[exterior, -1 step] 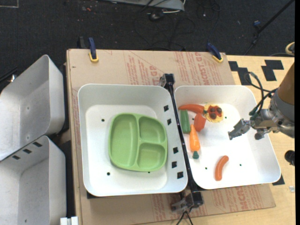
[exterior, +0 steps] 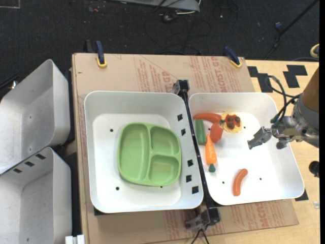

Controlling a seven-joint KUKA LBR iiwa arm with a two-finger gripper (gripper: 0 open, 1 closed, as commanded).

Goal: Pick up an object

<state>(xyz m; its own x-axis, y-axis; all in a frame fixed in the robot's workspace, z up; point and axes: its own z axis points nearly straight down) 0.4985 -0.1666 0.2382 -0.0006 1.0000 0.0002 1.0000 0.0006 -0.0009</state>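
In the right bin [exterior: 284, 187], near its front edge, an orange sausage-shaped piece [exterior: 239, 181] lies alone on the white floor. Further back, close to the bin's left wall, a carrot [exterior: 210, 154] lies lengthwise, with a green piece [exterior: 201, 131] just beside it and a red-orange piece [exterior: 216, 132] touching its far end. Behind these, near the back-left corner, a long red pepper [exterior: 207, 117] lies next to a small yellow pizza slice [exterior: 233, 123].

The left bin [exterior: 101, 111] holds a green divided plate [exterior: 150, 154] in its middle.

The arm enters over the right bin's right edge. The gripper [exterior: 265, 136] hangs over bare floor, apart from all the food pieces. Its fingers [exterior: 256, 141] look spread and hold nothing.
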